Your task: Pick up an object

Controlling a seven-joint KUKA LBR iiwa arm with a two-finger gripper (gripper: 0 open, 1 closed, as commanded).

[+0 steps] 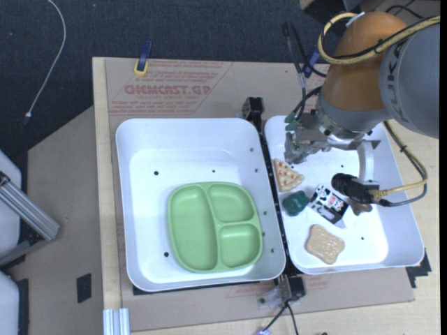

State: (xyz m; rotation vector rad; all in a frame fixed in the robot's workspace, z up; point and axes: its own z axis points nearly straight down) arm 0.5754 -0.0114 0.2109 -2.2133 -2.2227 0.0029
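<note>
The right bin (pixel 391 253) holds a pizza-slice toy (pixel 287 176) near its left wall. In front of that lie a small teal object (pixel 295 202), a black-and-white patterned piece (pixel 328 205) and a tan toast slice (pixel 325 243). My gripper (pixel 296 151) hangs over the bin's back left part, just behind and above the pizza slice. Nothing shows between its tips.
The left bin (pixel 140 152) holds a green divided plate (pixel 214 225) in its front half. A black clip (pixel 252 107) sits at the bins' back edge, where they meet. The arm's orange band (pixel 360 54) looms over the right bin's back.
</note>
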